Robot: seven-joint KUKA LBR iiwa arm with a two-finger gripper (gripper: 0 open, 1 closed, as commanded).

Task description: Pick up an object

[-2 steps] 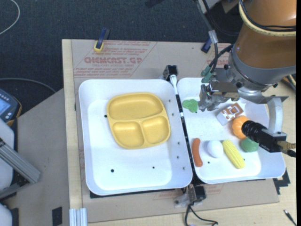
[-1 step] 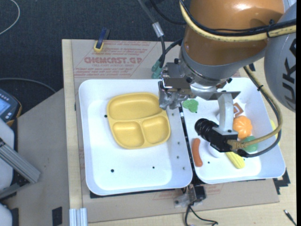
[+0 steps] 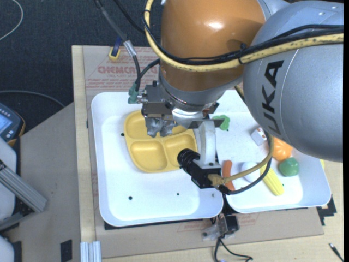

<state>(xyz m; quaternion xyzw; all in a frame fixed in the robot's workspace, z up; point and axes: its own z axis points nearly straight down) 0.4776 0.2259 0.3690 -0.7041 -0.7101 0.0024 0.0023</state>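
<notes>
We find the end effector (image 3: 158,125) over the yellow divided tray's (image 3: 155,149) upper rim, finger state undeterminable; we advise gripping that rim squarely before lifting.

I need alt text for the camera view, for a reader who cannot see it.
A grey and orange robot arm reaches down over a yellow divided tray lying in the left white bin. The right bin holds a small carrot, a corn cob, a green ball and an orange fruit.
</notes>
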